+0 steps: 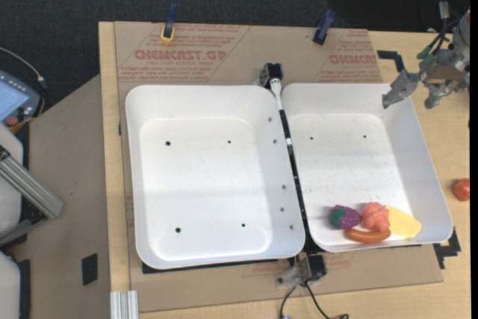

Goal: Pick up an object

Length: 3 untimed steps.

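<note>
Several small toy foods lie in the near right corner of the right bin point(351, 160): a purple grape bunch point(344, 217), a pink-orange lump point(376, 215), a yellow wedge point(404, 223) and an orange sausage point(367, 235). My gripper point(414, 95) hangs over the far right rim of that bin, well away from the toys. Its two fingers are spread apart with nothing between them.
The left bin point(202, 175) sits beside the right one, joined by a black clamp strip point(287, 153). An orange object point(462, 190) rests on the bench outside the right bin. Blue and yellow clamps point(169, 25) hold the cardboard base at the back.
</note>
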### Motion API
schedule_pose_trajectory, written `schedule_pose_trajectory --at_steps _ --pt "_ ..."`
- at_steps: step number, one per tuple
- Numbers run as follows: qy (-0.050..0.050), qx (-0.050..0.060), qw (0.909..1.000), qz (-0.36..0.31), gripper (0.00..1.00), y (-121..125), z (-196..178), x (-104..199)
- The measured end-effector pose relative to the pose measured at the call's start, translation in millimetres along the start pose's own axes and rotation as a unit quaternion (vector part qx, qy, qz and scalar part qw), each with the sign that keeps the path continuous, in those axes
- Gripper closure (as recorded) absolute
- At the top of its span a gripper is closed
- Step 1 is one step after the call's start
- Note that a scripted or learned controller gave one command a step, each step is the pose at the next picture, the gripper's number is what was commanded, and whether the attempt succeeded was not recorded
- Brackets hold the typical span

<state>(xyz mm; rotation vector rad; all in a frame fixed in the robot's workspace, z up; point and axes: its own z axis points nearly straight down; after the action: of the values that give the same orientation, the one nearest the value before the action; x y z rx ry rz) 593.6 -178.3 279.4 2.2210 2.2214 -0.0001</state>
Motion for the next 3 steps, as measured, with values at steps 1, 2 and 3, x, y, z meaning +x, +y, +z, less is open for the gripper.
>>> schedule_pose_trajectory --at_steps 1,2,3 --pt "0.001 -0.007 1.0000 -0.005 0.00 -70.2 -134.3 94.1" --pt "0.000 0.003 1.0000 0.004 0.00 -94.0 -69.5 20.2" --pt "0.000 0.002 1.0000 0.003 0.00 -113.0 -49.9 -38.2"
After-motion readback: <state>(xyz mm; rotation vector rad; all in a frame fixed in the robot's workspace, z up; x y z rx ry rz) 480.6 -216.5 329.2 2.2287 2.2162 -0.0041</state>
